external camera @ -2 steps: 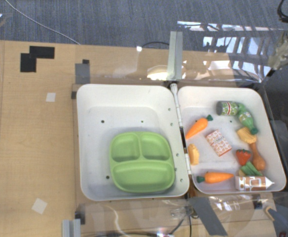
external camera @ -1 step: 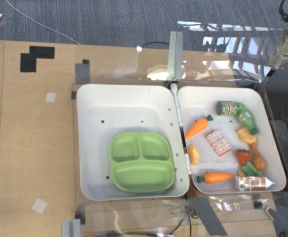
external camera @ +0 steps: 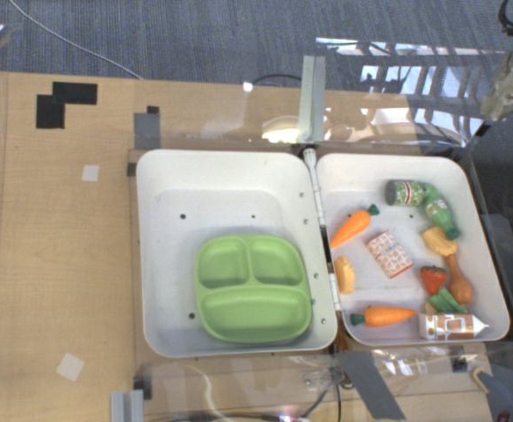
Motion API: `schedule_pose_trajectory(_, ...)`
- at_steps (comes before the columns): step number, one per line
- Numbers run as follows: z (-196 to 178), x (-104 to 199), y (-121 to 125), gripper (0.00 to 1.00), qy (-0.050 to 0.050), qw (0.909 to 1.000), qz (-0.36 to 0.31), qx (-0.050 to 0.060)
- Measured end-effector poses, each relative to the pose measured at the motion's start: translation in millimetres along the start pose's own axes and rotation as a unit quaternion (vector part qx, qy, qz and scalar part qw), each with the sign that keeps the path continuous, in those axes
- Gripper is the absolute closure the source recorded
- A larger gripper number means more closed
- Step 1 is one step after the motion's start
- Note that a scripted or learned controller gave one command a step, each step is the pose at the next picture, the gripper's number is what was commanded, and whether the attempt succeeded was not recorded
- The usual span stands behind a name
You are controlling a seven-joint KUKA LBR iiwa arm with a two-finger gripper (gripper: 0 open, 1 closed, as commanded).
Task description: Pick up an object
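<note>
1. The gripper (external camera: 509, 90) shows as a pale, blurred shape at the far right, above the bench and outside both bins; I cannot tell how far open it is, nor whether it has hold of anything.
2. The right bin (external camera: 478, 202) lies just below and to the left of the gripper, its far right corner nearest the tool; all the loose objects lie in this bin, well apart from the gripper.
3. Nearest the gripper are a green can (external camera: 405, 192) on its side and a green bottle (external camera: 440, 212) just beside it; below them lies a yellow piece (external camera: 437, 240).
4. Further from the tool, a red checked packet (external camera: 388, 254) lies mid-bin; an upper carrot (external camera: 351, 227) sits by the left wall.
5. Furthest from the gripper, along the near wall, lie a lower carrot (external camera: 388, 316) and a white bottle (external camera: 451, 326).
6. The left bin (external camera: 164, 236), far to the tool's left, holds a green divided plate (external camera: 253, 288).
</note>
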State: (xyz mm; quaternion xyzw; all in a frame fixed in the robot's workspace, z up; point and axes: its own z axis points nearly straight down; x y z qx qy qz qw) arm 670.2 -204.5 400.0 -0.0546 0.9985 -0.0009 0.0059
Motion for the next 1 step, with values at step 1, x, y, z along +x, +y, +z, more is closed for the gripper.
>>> schedule_pose_trajectory(1, 19.7, -0.3, 1.0, 1.00, 0.000, 0.9998, -0.020, 0.000)
